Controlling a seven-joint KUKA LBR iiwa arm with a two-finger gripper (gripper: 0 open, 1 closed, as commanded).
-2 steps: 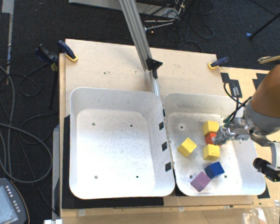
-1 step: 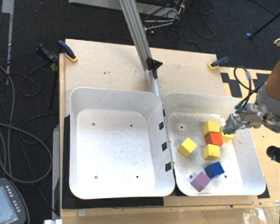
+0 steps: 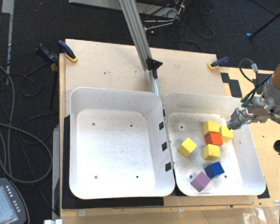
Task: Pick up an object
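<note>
At right of frame, gripper poised beside small yellow cube, within picking reach; pincer state not discernible.

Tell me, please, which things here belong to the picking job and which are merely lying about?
Job: gripper; yellow blocks; orange block; blue block; purple block; right bin.
Lying about: left bin; clamps; floor cables; handheld screen.
</note>
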